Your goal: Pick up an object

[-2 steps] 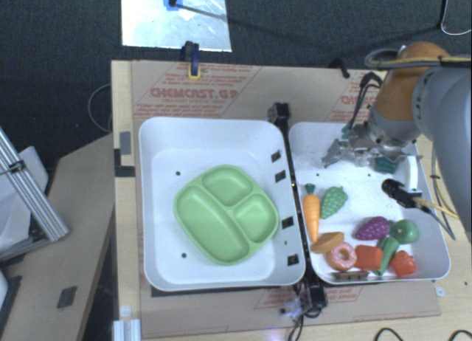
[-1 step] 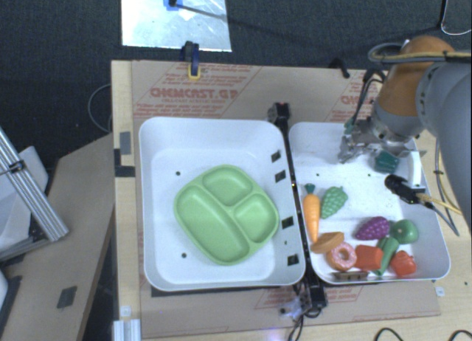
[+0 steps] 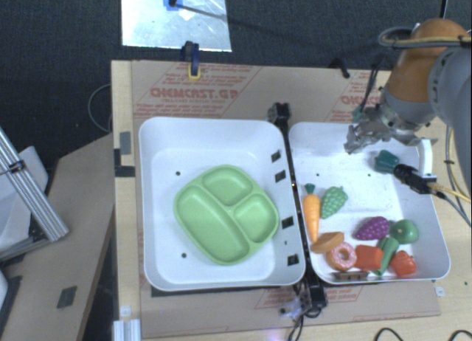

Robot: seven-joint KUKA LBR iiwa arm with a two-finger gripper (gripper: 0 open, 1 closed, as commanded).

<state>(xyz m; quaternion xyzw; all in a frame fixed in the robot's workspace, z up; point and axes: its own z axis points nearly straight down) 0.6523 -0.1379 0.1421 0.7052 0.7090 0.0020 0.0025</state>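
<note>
Nothing Picked Up Yet

So far no toy has been lifted. All the play food lies in the right bin point(image 3: 431, 258), mostly along its front edge. A carrot point(image 3: 312, 214) and a green bumpy fruit point(image 3: 334, 201) sit near the bin's left wall, just beside each other. Near the front edge are a sprinkled donut point(image 3: 341, 257), an orange piece point(image 3: 327, 241) touching it, and a red block point(image 3: 369, 257). Toward the front right corner lie purple grapes point(image 3: 372, 226), a green round toy point(image 3: 404, 230) and a red pepper point(image 3: 403, 263). A small teal thing point(image 3: 386, 159) sits alone near the back right corner.

The pincer point(image 3: 359, 140) hangs over the back edge of this bin, near the teal thing but not touching it. It is too blurry to tell if it is apart or together. I see nothing in it.

The left bin point(image 3: 158, 155) holds a green plate point(image 3: 225, 214) with three parts. Both bins rest on the table point(image 3: 214, 88).

I think the job has hardly begun. The arm must come down on one toy, squeeze it and lift it.
</note>
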